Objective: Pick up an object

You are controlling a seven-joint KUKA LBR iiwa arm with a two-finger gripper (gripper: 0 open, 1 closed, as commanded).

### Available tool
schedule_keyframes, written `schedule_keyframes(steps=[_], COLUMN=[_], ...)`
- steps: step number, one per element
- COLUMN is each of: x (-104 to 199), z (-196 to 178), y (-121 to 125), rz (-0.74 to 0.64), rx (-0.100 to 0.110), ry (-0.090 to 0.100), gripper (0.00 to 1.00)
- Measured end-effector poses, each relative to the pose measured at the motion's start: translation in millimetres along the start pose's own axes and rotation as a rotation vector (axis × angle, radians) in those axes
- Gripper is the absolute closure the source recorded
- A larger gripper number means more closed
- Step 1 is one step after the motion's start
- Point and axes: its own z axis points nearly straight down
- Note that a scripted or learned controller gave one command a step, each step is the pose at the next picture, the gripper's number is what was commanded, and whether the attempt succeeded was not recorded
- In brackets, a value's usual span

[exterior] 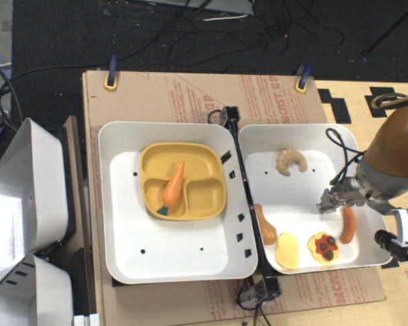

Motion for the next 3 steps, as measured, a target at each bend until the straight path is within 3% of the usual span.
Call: schedule_keyframes(steps=[1,2,3], x=[4.8,-1.9,-2.1], z=[-49.2,-106.3,-130.5], y=[10.0,4.0,5.1], rz=[-0.005,-0.004,-0.004], rx=[-0.004,-0.005,-0.003], ry=[-0.001,-0.003,-0.002], gripper=[1.00,1.00,1.00])
